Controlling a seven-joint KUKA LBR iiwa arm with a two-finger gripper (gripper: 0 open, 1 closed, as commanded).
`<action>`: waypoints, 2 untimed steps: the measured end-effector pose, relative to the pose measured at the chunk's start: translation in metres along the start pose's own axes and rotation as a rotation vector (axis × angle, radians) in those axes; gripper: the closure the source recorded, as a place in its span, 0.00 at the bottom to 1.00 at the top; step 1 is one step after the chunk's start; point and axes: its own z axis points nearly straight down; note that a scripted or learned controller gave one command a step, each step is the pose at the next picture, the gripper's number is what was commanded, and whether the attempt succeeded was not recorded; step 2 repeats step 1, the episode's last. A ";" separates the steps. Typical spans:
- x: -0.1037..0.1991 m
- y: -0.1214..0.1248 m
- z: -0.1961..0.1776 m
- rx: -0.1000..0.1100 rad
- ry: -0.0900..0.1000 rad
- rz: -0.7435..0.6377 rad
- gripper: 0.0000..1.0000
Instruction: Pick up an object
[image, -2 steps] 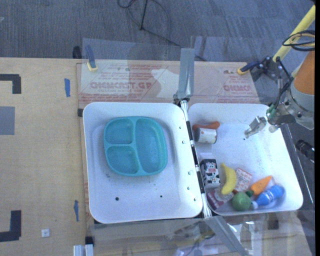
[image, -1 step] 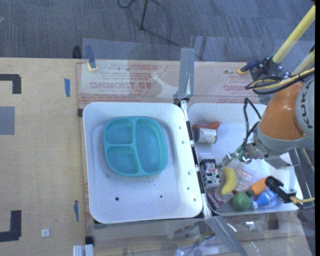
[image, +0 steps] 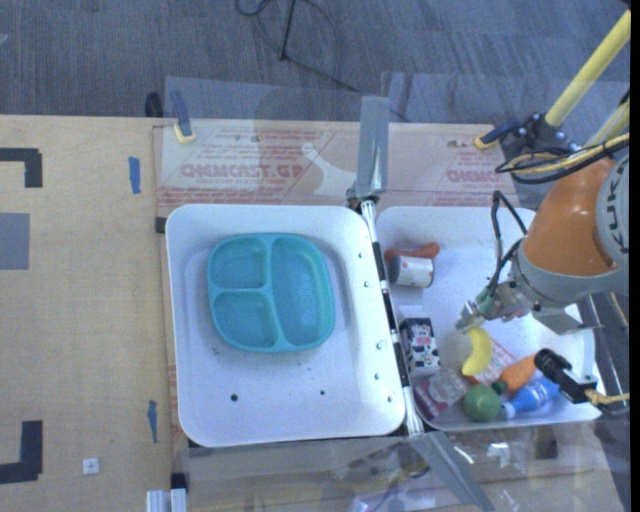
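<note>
While the gripper (image: 487, 312) hangs low in the right bin (image: 455, 235), the yellow banana (image: 477, 353) lies just below its tip, long axis running toward the bin's near edge. Whether anything is held, I cannot tell.

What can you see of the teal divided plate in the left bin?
The teal plastic divided plate lies flat and face up in the upper middle of the left white bin. It is a rounded rectangle, slightly skewed to the bin's walls, with three compartments: two smaller ones on its left, one long one on its right. Its compartments hold nothing. It touches only the bin floor.
</note>
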 end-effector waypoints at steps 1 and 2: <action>0.026 0.085 -0.081 0.003 0.000 0.078 1.00; 0.026 0.085 -0.081 0.003 0.000 0.078 1.00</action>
